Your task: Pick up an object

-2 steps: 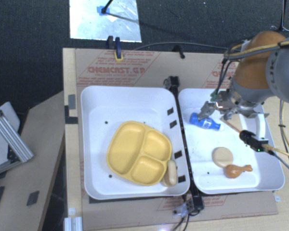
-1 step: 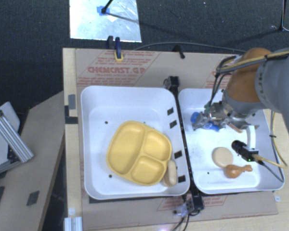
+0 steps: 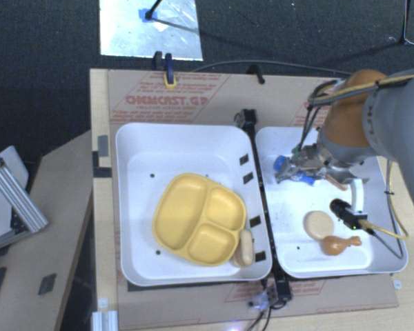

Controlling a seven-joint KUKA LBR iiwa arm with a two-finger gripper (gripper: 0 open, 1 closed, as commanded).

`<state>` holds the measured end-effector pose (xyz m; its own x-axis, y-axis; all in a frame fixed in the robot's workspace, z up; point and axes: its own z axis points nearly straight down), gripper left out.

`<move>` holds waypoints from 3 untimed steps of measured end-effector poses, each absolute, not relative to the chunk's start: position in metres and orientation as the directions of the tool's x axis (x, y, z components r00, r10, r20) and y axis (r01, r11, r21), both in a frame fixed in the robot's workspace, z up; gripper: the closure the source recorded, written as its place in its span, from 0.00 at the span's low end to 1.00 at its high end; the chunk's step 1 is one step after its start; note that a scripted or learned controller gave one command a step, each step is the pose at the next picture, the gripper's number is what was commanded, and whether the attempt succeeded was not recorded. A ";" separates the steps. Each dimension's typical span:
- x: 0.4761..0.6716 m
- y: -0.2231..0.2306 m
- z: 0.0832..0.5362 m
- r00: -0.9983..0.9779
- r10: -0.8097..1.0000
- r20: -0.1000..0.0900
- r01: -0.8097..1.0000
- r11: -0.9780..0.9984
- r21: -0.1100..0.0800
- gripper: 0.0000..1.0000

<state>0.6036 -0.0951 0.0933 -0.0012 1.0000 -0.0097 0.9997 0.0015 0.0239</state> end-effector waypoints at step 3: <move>0.605 -0.088 0.220 -0.004 1.000 -0.001 1.000 0.004 0.006 1.00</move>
